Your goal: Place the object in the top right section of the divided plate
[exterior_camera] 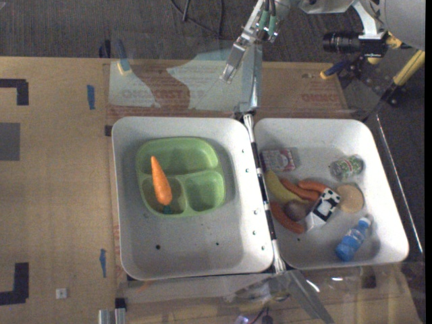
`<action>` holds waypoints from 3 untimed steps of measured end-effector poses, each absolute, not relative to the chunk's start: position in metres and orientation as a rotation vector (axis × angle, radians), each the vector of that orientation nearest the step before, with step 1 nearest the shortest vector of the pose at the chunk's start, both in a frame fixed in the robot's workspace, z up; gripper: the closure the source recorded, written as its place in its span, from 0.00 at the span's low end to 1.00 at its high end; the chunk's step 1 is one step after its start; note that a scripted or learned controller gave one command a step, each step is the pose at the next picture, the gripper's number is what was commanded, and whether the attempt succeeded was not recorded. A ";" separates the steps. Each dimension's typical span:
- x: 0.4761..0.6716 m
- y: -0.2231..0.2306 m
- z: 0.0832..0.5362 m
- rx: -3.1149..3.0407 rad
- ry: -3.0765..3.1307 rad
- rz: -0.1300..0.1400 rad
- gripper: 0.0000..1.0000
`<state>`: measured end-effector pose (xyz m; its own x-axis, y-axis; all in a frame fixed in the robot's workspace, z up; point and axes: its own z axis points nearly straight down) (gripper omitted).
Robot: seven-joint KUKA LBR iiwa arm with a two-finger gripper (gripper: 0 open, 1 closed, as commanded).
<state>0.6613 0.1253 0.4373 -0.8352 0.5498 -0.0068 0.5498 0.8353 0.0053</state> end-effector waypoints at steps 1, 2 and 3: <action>0.659 0.118 0.437 0.694 3.059 0.002 0.00; 0.659 0.102 0.437 0.469 3.101 0.002 0.00; 0.661 0.072 0.437 0.306 3.122 0.001 0.00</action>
<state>0.6606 0.0722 0.4374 -0.9809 0.1943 -0.0050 0.1943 0.9809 0.0013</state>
